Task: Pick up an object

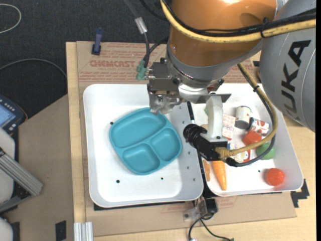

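Arm's orange band (220, 14) sits nearest the lens, filling the top centre, grey link to its right. Below it the wrist drops toward the divide between the two white bins. End effector (161, 104) hangs over the upper part of the left bin (100, 174), right at the far rim of the blue compartment tray (145, 140); whether its tips are spread or closed cannot be told from this angle, and nothing can be seen gripped. The tray lies flat in the middle of the left bin, three sections facing up, its upper edge just beneath the end effector. Right bin (288, 177) holds a carrot (219, 173) near its front-left corner, a red tomato-like ball (274, 176) toward the front right, and a cluster of packaged items (244, 119) farther back, partly hidden by black cable and hose. Bins rest on a cardboard sheet (115, 59) on the bench.
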You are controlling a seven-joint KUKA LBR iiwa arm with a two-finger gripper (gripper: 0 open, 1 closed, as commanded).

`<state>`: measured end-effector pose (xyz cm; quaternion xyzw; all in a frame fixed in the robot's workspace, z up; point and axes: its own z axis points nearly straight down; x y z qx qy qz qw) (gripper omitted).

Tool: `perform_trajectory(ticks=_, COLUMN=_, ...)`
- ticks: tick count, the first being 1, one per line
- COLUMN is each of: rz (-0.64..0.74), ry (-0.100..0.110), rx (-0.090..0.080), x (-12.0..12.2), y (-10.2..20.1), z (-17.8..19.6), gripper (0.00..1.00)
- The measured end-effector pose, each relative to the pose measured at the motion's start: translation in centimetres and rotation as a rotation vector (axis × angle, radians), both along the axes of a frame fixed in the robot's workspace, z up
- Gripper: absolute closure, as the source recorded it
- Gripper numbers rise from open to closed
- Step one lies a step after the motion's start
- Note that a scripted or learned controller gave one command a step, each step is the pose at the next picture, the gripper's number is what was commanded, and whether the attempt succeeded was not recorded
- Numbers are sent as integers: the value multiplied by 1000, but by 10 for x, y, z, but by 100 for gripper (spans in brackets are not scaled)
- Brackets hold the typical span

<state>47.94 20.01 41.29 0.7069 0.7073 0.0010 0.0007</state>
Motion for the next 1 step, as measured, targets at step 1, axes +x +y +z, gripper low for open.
perform_trajectory(ticks=1, rz=-3, ry=-1, rx=0, x=0, y=-25, z=10, gripper=100)
